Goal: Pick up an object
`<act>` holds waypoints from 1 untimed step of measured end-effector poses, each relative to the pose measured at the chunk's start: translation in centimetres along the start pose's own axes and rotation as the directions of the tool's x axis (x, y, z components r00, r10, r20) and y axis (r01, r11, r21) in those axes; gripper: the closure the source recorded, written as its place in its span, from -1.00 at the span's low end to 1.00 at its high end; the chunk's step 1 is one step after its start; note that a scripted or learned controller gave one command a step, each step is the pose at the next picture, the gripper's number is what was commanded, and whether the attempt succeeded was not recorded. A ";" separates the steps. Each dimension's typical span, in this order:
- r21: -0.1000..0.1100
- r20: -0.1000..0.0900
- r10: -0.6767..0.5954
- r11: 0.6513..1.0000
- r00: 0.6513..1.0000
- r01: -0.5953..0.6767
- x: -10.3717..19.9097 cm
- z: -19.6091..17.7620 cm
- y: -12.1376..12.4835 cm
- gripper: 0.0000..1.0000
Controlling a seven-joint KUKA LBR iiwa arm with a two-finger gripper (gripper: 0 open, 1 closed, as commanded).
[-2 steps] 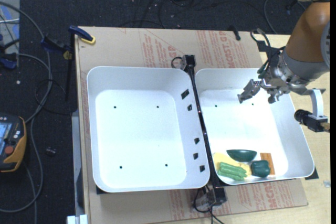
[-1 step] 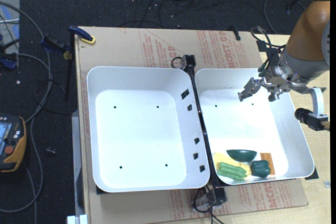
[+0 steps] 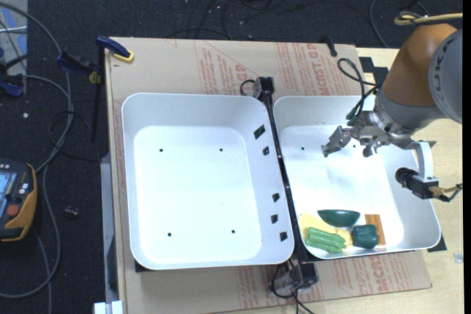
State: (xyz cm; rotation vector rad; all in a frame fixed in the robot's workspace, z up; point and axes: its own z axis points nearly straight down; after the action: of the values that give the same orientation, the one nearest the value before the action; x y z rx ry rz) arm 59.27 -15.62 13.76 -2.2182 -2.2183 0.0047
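The pincer (image 3: 352,143) hangs spread and unladen over the right bin (image 3: 423,232), which holds four objects (image 3: 344,229).

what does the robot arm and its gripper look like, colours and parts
The arm is a thick rounded grey body with a broad orange band above the wrist. Its two-finger gripper is a small grey metal assembly with thin dark cables running to it. A white bracket with a black cylindrical piece hangs beside it.
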 end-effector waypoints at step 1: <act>-0.001 0.000 0.000 1.000 1.000 0.000 0.0 5.2 -0.1 -1.00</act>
State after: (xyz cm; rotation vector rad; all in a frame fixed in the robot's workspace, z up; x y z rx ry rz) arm 59.16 -15.57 8.58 -2.2189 -2.2192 0.0034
